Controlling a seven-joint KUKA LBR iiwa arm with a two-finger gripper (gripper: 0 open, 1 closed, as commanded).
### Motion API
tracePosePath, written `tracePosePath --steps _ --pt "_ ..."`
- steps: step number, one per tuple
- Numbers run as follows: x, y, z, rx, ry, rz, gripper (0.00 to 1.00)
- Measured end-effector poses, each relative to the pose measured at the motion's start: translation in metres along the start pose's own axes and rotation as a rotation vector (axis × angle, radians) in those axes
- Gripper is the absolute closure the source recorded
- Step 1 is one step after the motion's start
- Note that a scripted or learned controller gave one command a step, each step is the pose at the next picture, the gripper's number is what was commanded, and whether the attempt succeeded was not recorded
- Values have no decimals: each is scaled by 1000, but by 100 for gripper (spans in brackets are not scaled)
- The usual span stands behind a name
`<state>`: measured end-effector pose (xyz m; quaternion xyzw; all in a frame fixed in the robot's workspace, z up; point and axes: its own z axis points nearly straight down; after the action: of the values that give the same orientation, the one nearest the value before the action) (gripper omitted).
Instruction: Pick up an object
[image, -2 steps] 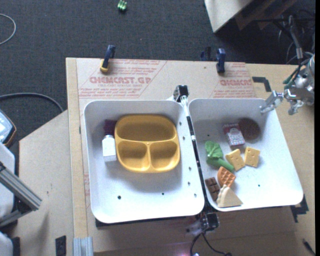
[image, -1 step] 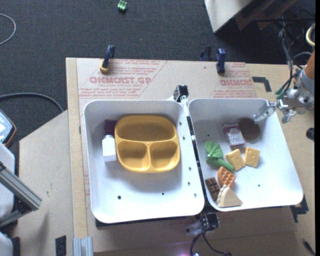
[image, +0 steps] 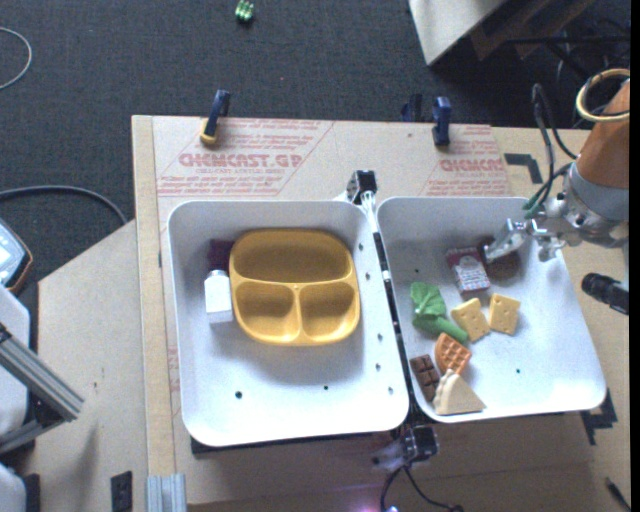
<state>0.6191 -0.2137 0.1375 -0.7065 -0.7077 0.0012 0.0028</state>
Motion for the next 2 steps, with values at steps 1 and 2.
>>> tracePosePath --steps 1,2 --pt "1 2 49 -6 1 1 0" --pt "0 5 33 -17 -4 -1 100"
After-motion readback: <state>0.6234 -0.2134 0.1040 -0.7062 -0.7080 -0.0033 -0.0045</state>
